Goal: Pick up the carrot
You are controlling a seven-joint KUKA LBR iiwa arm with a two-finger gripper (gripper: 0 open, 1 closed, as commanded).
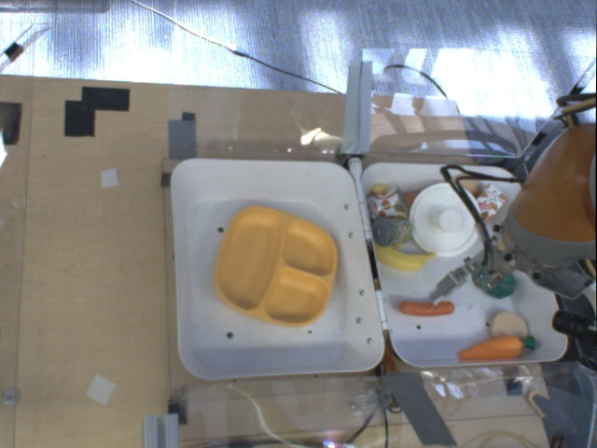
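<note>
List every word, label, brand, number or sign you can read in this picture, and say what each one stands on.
None can be read.
The small can in the right bin has a printed wrapper, too blurred to read.
The black blocks on the bench are plain shapes, not text.
The yellow tray and carrot bear no marking.

We find no readable text, brand, number or sign anywhere. The small can (388, 203) in the right bin (550, 348) carries a printed label, too blurred for us to read.
</note>
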